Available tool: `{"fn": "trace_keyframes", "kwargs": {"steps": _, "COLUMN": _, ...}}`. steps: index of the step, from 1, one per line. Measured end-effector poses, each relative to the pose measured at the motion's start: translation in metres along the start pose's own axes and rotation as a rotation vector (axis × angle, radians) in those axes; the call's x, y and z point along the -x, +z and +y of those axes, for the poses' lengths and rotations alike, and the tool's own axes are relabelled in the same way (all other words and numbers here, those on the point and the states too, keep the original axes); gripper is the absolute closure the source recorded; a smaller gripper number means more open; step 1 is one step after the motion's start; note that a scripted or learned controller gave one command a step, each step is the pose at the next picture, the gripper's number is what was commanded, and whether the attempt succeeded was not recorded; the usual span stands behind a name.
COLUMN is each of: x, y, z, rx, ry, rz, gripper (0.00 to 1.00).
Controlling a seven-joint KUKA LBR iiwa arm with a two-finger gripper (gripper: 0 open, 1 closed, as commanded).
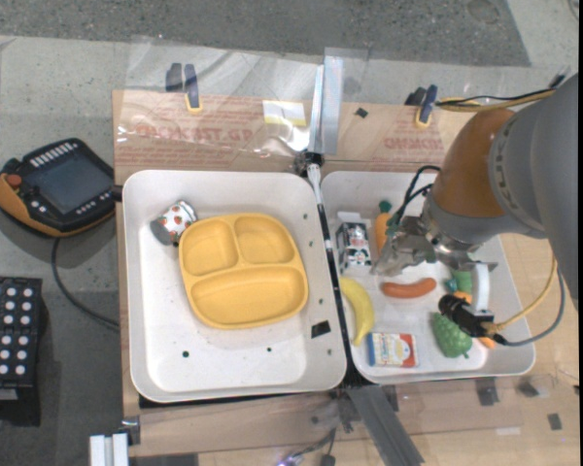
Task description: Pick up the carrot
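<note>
The grey arm (pixel 525 178) with its orange band (pixel 466 168) reaches in from the right over the right bin (pixel 520 362), and its gripper (pixel 400 250) hangs low among the toys there. Whether the jaws are apart or together cannot be told from this slanted view. The carrot (pixel 383 223) lies near the bin's far left part, orange with a green top, just beside the gripper on its left. A red sausage (pixel 408 287) lies just below the gripper, and a yellow banana (pixel 358 309) rests near the bin's left wall. A small picture carton (pixel 394 349) lies by the near wall, with a green toy vegetable (pixel 451 336) to its right. The left bin (pixel 155 357) carries a yellow divided plate (pixel 243 268), and a small red-and-white toy (pixel 175 221) sits at the plate's upper left corner. On the worktop left of the bins lies a teach pendant (pixel 56 184).
</note>
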State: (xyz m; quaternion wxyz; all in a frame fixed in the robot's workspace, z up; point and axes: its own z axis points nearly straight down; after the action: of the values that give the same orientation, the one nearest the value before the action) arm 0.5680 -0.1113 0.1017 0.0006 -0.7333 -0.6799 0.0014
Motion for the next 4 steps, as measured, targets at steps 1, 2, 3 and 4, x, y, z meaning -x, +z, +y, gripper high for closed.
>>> {"fn": "trace_keyframes", "kwargs": {"steps": 1, "x": 0.002, "y": -0.001, "z": 0.000, "rx": 0.002, "ry": 0.002, "rz": -0.003, "gripper": 0.00}}
{"fn": "trace_keyframes", "kwargs": {"steps": 2, "x": 0.003, "y": -0.009, "z": -0.001, "rx": -0.002, "ry": 0.005, "rz": -0.003, "gripper": 1.00}}
{"fn": "trace_keyframes", "kwargs": {"steps": 3, "x": 0.005, "y": -0.010, "z": 0.000, "rx": 0.000, "ry": 0.006, "rz": -0.005, "gripper": 0.00}}
{"fn": "trace_keyframes", "kwargs": {"steps": 4, "x": 0.019, "y": 0.009, "z": 0.056, "rx": 0.001, "ry": -0.287, "rz": -0.004, "gripper": 0.00}}
